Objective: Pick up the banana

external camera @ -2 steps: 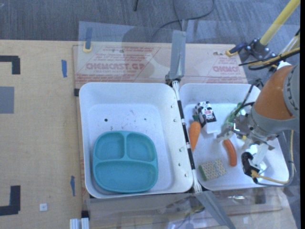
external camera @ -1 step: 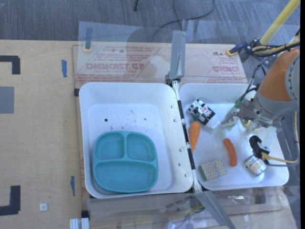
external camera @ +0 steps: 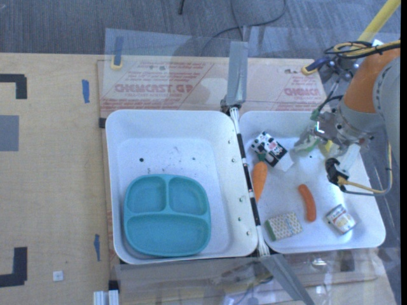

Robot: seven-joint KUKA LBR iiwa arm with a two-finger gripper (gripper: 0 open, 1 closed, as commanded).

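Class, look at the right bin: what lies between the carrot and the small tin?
In the camera view, an orange-red sausage lies between the carrot and the small tin, touching neither.

The big grey robot arm [external camera: 389, 88] has an orange band, thin wires and a yellow cable.

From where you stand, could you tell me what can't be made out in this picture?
- Banana: a small yellow patch shows below the gripper; the wrist covers the rest.
- Gripper fingers: masked by the wrist from above.
- Can label: too small to read.
- Arm: cut off at the right.
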